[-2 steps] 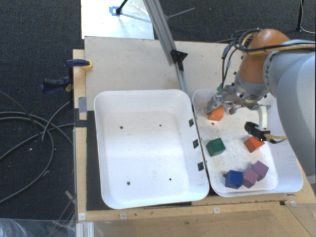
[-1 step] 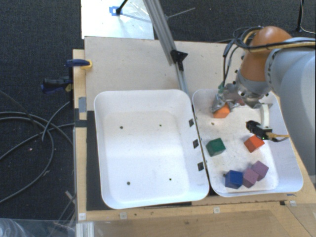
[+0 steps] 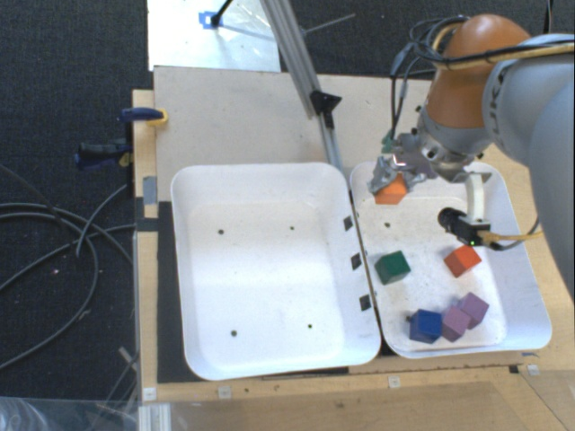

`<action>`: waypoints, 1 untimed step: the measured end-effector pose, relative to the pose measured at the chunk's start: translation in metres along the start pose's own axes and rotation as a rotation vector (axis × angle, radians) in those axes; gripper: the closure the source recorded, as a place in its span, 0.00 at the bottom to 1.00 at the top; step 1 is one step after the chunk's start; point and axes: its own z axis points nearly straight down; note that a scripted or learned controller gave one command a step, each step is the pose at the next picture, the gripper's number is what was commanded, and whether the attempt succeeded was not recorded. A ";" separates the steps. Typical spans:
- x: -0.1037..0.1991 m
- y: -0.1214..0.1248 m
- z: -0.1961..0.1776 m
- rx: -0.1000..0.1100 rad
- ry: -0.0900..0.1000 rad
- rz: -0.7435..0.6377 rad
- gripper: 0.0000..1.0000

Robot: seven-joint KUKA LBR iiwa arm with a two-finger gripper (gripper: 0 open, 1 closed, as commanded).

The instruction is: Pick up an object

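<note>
Hanging over the far corner of the right bin, the gripper is seen clamped on an orange block, apparently lifted clear so that the other blocks are left undisturbed.

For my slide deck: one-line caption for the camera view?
Gripper over an orange block in the right bin.
</note>
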 end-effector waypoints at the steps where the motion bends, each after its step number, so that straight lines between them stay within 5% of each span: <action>1: 0.061 -0.007 0.003 0.009 0.001 -0.001 1.00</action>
